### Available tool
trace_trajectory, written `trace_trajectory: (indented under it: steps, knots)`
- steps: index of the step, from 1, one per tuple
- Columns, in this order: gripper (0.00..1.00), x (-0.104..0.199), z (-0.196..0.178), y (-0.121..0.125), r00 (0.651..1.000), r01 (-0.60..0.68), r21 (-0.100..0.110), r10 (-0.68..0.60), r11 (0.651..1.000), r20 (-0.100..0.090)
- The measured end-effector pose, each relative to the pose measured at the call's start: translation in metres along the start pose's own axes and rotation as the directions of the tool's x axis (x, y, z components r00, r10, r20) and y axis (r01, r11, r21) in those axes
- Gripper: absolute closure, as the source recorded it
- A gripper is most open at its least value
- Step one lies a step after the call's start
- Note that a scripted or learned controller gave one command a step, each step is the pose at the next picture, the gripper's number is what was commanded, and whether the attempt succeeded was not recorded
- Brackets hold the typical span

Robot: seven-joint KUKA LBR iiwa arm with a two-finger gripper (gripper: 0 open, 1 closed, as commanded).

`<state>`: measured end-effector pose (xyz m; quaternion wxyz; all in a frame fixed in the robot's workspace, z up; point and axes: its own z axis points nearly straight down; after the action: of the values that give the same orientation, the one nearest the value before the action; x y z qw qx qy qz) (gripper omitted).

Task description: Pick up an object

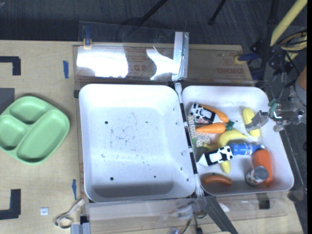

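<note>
Gripper (267,115) at right bin's (280,186) right rim beside yellow toy (249,116), grip state indiscernible, positioned presumably for a pick

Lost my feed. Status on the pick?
Gripper low over right bin, beside yellow toy. Nothing seen held. Carrots, banana, bottle crowd the bin.

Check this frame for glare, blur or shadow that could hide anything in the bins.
Camera view: strong glare whites out the clear sheet behind the left bin. The toys in the right bin are evenly lit but soft, so small details blur. The end effector at the right rim looks smeared and merges with the clutter behind it. Shadows in the bins are faint and hide nothing.
</note>
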<state>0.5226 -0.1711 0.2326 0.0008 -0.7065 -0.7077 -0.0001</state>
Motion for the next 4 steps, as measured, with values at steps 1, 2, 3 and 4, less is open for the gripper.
trace_trajectory:
  steps: [1,2,3,4]
  knots:
    - [0.0,-0.053,0.076,0.045,0.991,0.132,-0.004,-0.132,0.991,0.003]
    - [0.0,-0.046,0.099,0.058,0.999,0.05,-0.006,-0.05,0.999,0.001]
    - [0.0,-0.041,0.136,0.06,1.0,0.003,-0.006,-0.003,1.0,-0.012]
    - [1.0,-0.044,0.126,0.06,1.0,0.002,-0.008,-0.002,1.0,-0.004]
